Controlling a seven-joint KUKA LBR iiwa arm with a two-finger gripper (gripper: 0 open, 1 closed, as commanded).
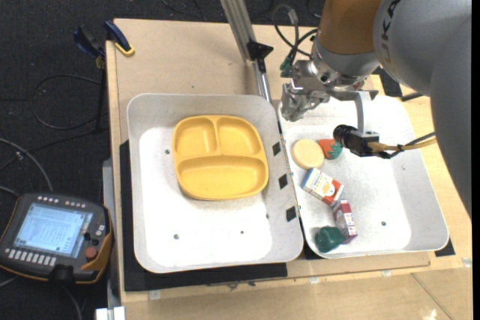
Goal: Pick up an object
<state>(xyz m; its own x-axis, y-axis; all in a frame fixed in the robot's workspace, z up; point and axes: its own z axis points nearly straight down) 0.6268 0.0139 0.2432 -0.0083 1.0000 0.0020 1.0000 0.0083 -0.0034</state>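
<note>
Here gripper [298, 107] above right bin [405, 183] rear-left corner, holding nothing.

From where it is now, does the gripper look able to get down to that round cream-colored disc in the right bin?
Probably yes. The gripper hangs just above and behind the disc, whose top is uncovered. A red piece touches its right side.

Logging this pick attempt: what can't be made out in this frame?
- Gripper: blurred against the right bin's wall; finger state unreadable in the camera view.
- Red item: partly behind the cream disc and black fitting; identity unclear.
- Small carton and red pack: print too small to read.
</note>
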